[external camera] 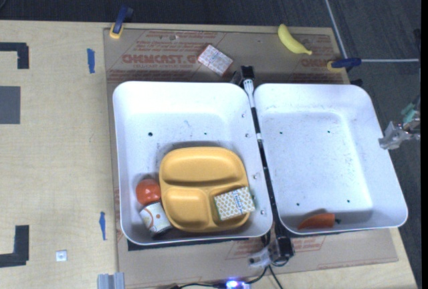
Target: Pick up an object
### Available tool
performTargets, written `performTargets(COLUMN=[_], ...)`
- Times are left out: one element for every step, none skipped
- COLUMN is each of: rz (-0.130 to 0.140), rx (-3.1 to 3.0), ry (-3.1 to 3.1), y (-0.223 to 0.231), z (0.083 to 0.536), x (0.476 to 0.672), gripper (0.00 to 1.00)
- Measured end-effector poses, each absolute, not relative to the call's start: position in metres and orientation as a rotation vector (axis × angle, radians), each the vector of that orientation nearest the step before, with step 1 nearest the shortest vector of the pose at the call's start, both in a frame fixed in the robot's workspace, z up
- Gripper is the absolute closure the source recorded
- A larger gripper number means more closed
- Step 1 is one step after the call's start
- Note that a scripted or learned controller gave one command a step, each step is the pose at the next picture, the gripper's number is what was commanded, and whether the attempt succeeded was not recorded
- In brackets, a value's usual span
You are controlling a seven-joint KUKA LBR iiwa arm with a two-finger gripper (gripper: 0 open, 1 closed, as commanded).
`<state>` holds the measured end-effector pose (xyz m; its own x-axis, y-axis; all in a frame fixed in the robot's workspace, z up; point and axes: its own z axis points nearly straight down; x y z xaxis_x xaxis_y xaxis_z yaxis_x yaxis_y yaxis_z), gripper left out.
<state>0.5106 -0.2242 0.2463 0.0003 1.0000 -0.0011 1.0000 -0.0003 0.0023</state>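
Yellow tray (200, 184) with three compartments lies at 6 o'clock in the left bin (134, 114), a patterned packet (234, 203) in its 5 o'clock compartment. At the tray's 8 o'clock sit a red ball (148, 190) and a white-and-orange cup (154, 216), touching it. An orange piece (315, 220) rests at 6 o'clock in the right bin (374, 147). Off that bin's 3 o'clock rim hang the jaws (400, 132), their spread too small to tell. A banana (293, 40) lies on the table at 12 o'clock

Red print on cardboard sheet (167, 57) under bins reads roughly "CHEMCAST"; other print illegible.
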Motion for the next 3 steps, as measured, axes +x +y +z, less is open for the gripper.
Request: performTargets(rz=[0.000,0.002,0.000], rx=[2.221,2.219,2.221], ry=[2.224,2.222,2.225], y=[-0.175,-0.157,-0.103], z=[0.236,0.210,0.249], x=[0.480,0.591,0.548], gripper=[1.00,1.00,1.00])
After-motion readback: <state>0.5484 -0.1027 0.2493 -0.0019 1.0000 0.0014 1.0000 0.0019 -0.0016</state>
